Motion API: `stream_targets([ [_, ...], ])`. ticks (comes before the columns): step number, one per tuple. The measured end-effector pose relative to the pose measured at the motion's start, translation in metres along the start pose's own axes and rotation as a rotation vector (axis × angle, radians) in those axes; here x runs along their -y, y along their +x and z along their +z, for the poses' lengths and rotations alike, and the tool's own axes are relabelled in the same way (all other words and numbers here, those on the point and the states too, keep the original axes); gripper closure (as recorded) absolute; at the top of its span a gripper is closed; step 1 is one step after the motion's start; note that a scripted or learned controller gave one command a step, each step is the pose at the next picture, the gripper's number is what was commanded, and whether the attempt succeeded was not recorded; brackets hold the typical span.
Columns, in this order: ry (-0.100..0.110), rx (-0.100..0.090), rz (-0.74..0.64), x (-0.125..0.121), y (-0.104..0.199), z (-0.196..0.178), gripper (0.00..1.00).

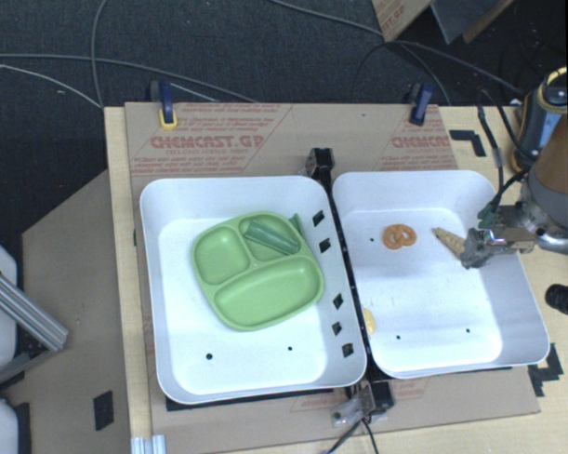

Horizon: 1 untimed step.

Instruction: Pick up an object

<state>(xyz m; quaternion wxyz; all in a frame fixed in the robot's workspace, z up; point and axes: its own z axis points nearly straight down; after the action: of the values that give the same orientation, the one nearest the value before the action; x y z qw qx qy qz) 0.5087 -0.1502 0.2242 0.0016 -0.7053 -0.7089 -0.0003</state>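
A green tray (pixel 258 273) is lying in the left bin (pixel 177 355), with a darker green piece (pixel 270 235) resting in its upper right compartment; in the right bin (pixel 511 339) a small orange pretzel (pixel 399 236) is sitting flat near the far wall; just right of it a tan sliver (pixel 446 237) is lying beside the gripper (pixel 474 253), which is hanging low at the bin's right side; whether it is released or clenched I cannot tell. The pretzel is looking light, stiff and probably brittle; pinching across its outer edges seems the best hold, gently.
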Motion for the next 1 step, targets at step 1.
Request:
stream_targets([
  [1,-0.003,0.001,-0.001,-0.0242,0.0461,0.0066,1.00],
])
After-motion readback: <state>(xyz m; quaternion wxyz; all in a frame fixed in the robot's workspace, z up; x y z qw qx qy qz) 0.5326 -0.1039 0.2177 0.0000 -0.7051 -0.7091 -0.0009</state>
